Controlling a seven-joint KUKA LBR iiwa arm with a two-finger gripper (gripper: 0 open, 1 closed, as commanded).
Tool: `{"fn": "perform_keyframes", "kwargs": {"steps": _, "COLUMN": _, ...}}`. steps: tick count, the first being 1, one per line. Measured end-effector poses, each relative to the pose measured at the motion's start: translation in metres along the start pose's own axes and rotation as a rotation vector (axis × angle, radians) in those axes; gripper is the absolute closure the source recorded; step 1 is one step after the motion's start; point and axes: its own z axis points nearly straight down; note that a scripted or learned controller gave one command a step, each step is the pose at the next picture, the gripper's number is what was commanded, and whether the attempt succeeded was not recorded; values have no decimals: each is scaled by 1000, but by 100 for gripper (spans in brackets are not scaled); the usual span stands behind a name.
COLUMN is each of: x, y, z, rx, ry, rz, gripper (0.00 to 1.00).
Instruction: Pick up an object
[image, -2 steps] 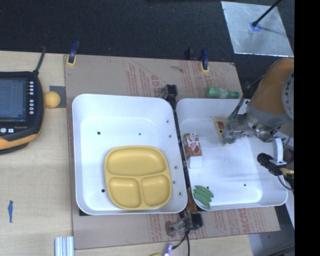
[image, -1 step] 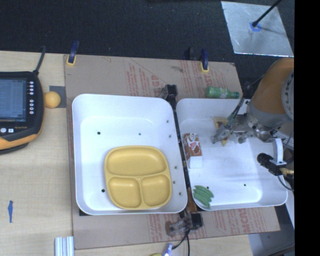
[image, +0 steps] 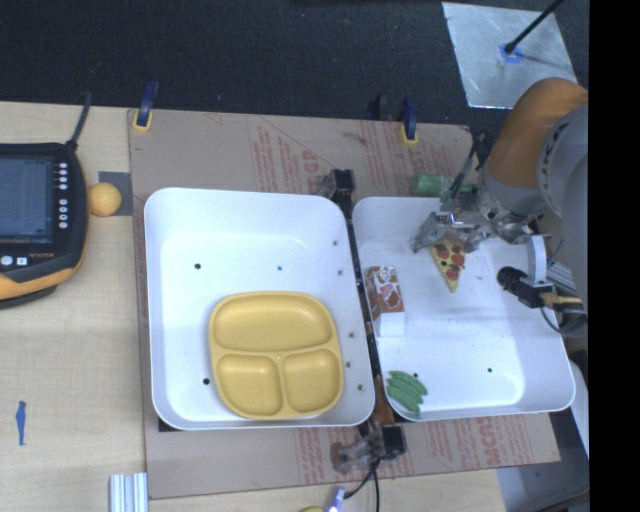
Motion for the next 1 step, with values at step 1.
{"fn": "perform_keyframes", "kwargs": {"steps": 1, "x": -43, "y": -27, "z": 2, "rx": 5, "ry": 1, "rz": 1, "gripper": 0}}
